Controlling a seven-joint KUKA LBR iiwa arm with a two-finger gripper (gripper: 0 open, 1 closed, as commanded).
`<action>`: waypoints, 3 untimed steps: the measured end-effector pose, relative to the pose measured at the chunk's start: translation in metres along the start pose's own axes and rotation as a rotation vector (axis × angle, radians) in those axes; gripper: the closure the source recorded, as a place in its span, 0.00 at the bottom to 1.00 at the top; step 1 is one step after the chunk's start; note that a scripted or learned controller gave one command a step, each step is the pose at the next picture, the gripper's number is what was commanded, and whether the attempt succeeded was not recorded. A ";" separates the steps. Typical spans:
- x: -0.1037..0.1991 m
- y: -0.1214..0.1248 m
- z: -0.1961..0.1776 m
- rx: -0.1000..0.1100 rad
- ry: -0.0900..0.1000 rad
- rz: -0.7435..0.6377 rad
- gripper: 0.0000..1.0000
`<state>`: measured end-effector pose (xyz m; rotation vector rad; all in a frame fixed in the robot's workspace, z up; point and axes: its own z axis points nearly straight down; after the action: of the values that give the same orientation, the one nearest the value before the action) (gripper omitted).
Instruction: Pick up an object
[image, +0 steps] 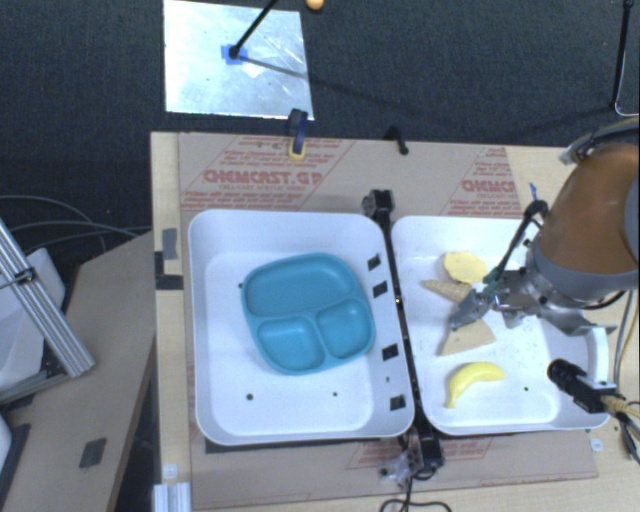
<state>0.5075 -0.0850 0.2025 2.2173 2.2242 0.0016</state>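
I am looking down on my worktop (250, 165); it is covered with brown cardboard that has red letters on it; two white bins sit on it side by side.

The left bin (215, 400) holds a blue plate (305, 312); the plate has three parts, one big at the top and two small below; it lies flat near the middle of that bin.

The right bin (530, 410) holds the food toys; a round yellow piece (464, 266) lies near the top of the bin; a pale cone shape (446, 289) lies just beside it, a little lower and to the left; a tan wedge (470, 340) lies below those two; a yellow banana (472, 378) lies lower again, apart from the wedge, near the front of the bin.

My arm (600, 225) comes in from the right and is big and orange-brown up close; the gripper (472, 310) is down over the right bin, in the spot between the cone shape and the tan wedge; its grey tip sits just over the top edge of the wedge; I cannot tell how far apart the fingers are, and I cannot tell if they are touching anything; nothing looks lifted, all the toys lie on the bin floor.

A black clip (378, 203) sits where the two bins meet at the back.
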 end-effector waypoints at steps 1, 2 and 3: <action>0.063 0.039 -0.039 -0.006 0.001 -0.008 0.00; 0.059 0.038 -0.047 -0.004 0.000 -0.001 1.00; 0.106 0.008 -0.038 0.001 0.000 -0.002 1.00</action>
<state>0.5147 0.0206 0.2401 2.2155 2.2274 0.0008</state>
